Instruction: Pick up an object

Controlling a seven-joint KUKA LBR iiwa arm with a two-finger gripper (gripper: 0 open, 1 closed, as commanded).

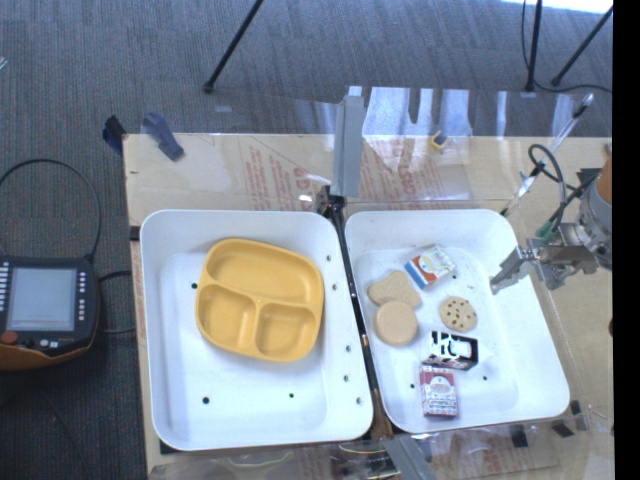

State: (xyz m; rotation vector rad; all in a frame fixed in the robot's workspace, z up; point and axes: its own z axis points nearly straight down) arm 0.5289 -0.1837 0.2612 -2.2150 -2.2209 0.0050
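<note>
Over the right edge of the right bin (530, 368), near its far corner, the gripper (510, 273), fingers spread and holding nothing, well apart from the objects below. Left of it in the same bin: a small white box (431, 265), two tan biscuits (394, 289), a chocolate-chip cookie (457, 314), a black packet (455, 349) and a red packet (438, 390). At left, a yellow divided plate (262, 299) in the left bin (170, 388).

Glossy yellow plastic tray (262, 300), smooth white plastic bins (160, 268), matt biscuit (396, 323), printed paper packet (439, 390), rough grey carpet (100, 58)
</note>
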